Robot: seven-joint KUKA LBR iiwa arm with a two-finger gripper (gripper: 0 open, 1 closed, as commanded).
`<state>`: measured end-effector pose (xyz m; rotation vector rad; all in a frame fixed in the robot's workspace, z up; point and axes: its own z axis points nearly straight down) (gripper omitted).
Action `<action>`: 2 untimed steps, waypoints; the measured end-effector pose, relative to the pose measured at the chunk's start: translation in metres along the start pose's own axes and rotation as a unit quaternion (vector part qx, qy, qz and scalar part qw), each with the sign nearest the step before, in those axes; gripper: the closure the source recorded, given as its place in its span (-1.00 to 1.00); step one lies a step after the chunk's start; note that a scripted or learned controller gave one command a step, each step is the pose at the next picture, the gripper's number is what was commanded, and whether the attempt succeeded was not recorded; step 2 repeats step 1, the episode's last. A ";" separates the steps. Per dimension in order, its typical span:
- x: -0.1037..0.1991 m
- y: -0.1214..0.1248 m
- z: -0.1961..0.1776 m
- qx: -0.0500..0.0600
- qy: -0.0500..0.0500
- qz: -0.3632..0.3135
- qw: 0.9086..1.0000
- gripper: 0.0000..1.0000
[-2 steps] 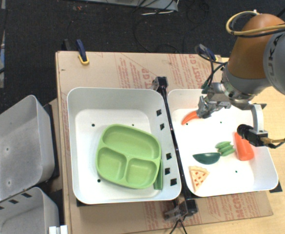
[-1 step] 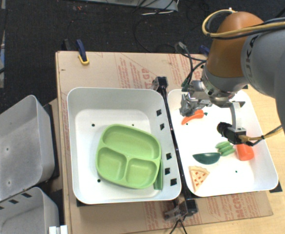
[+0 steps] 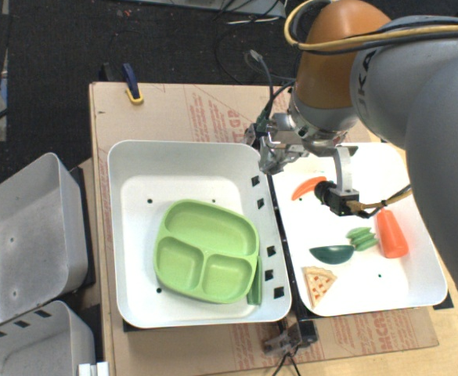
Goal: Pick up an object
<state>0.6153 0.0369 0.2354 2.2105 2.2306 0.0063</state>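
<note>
Pincer (image 3: 276,155) above wall (image 3: 274,218) between bins, clenched or released: cannot tell. Nearest target orange pepper (image 3: 308,186) in right bin (image 3: 416,284), just beside. Risk of clipping wall, missing pepper through offset.

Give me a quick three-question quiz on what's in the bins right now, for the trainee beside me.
1. True or false: the green divided plate lies in the left bin.
2. Which item in the right bin lies lowest in the camera view? A: dark green spoon. B: pizza slice. C: red pepper.
3. How many compartments does the plate have?

Key: 1 true; 2 B; 3 three.
</note>
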 end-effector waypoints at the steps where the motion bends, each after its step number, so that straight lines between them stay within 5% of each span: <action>1: 0.052 0.016 -0.008 0.000 0.000 0.000 1.000 1.00; 2: 0.052 0.016 -0.008 0.000 0.000 0.000 1.000 1.00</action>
